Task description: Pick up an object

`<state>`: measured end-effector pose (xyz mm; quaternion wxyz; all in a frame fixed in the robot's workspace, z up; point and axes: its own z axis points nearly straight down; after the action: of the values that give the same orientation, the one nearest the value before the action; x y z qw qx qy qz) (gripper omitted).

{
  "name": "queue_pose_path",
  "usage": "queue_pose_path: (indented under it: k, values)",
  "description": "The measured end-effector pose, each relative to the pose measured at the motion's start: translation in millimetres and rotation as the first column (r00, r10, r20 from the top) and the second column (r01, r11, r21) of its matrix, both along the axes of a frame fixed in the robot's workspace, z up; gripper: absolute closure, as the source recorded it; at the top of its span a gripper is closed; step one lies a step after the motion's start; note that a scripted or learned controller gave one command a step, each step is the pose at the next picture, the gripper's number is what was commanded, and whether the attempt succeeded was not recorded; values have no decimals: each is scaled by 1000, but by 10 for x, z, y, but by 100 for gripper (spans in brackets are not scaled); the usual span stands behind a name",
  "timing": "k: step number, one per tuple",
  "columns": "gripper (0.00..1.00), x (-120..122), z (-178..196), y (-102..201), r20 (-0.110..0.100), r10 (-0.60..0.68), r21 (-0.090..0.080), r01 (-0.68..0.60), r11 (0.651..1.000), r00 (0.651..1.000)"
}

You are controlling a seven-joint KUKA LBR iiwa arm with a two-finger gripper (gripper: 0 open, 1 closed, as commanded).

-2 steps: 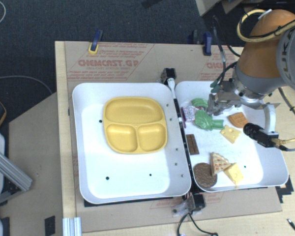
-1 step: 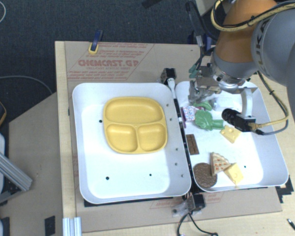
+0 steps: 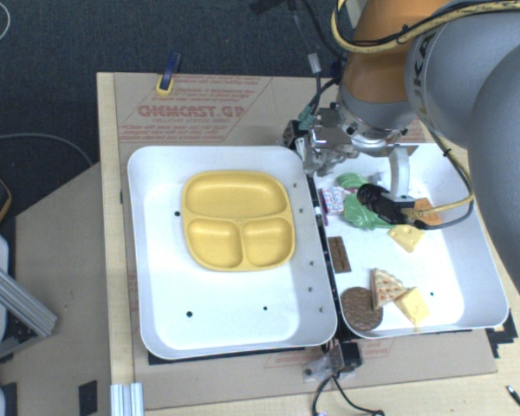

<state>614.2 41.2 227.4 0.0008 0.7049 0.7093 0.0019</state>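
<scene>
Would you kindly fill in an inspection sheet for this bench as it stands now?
Surface: cardboard-topped bench bearing left bin and right bin.
Job's things: yellow divided tray in left bin; green item, brown disc, cheese-like wedges, small brown bar in right bin.
Clutter: blue-yellow clip at the bench's far edge.
Gripper: gripper low over the bins' shared edge.
Cables: yellow cable over right bin.
Surroundings: dark carpet.
</scene>
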Motion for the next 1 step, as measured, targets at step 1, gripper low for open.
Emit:
queue_pose_path:
  k: [1]
  values:
    - [100,37,4,-42,0,-5,-3,5,1000,1000]
